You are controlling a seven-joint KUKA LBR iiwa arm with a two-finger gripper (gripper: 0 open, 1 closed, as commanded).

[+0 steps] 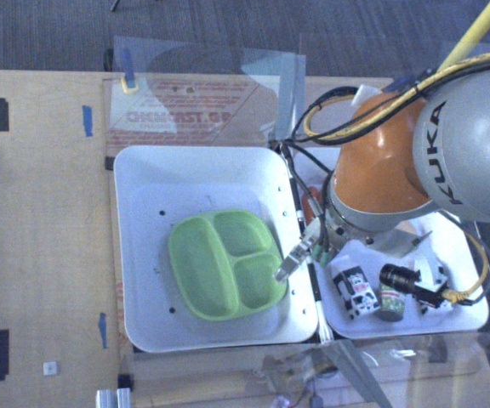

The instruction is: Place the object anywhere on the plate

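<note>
On the wooden bench, two shallow white plastic bins sit side by side. Inside the white bin on the view's left lies a light green plastic plate with three compartments, resting a little below the bin's centre and turned slightly askew.

A large grey robot arm with a glossy orange band reaches in from the right and hangs above the seam between the bins. Its slender two-finger gripper points down and to the left, its tip over the plate's right edge, above the smaller lower compartment. From where I stand I cannot tell whether the gripper is wide, narrow or holding anything.

Within the white bin on the view's right, near its front wall, lie a small black-and-white box and, just beside it, a small round grey-green tin. Both are well apart from the plate.
</note>
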